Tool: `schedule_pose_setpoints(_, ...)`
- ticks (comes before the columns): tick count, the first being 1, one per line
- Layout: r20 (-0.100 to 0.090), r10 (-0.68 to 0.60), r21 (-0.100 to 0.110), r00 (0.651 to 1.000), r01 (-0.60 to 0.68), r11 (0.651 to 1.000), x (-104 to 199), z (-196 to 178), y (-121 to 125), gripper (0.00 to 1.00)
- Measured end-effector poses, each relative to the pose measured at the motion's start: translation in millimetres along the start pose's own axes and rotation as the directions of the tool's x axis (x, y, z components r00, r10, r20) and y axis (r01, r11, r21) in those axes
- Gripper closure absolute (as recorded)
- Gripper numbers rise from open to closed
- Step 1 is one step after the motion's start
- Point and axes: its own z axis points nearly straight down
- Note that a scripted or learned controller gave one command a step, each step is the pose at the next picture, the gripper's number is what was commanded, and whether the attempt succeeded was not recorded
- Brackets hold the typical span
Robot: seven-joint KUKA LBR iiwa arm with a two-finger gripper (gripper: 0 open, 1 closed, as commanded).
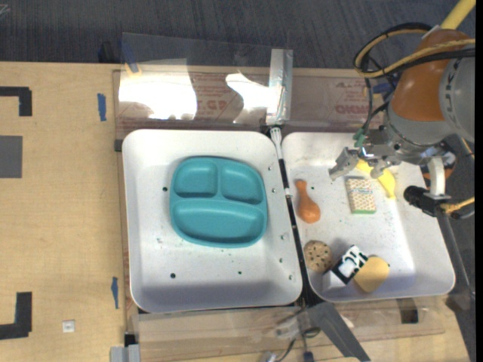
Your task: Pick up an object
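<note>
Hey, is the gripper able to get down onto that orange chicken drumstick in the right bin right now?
Probably yes: the drumstick lies alone on bare floor of the right bin, and the gripper hangs close by.

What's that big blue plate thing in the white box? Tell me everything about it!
The plate is teal and looks like smooth plastic. It has rounded corners and three sections: two small ones at the far side and one wide one at the near side. It lies flat, right side up, in the middle of the left bin. It rests on the bin's floor, and nothing else touches it. No food shows in its sections.
</note>
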Motion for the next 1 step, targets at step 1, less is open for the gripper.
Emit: schedule_pose_setpoints(1,0.002,0.043,-0.010,0.999,-0.043,0.999,-54.2,68.9,-28.2,0.00)
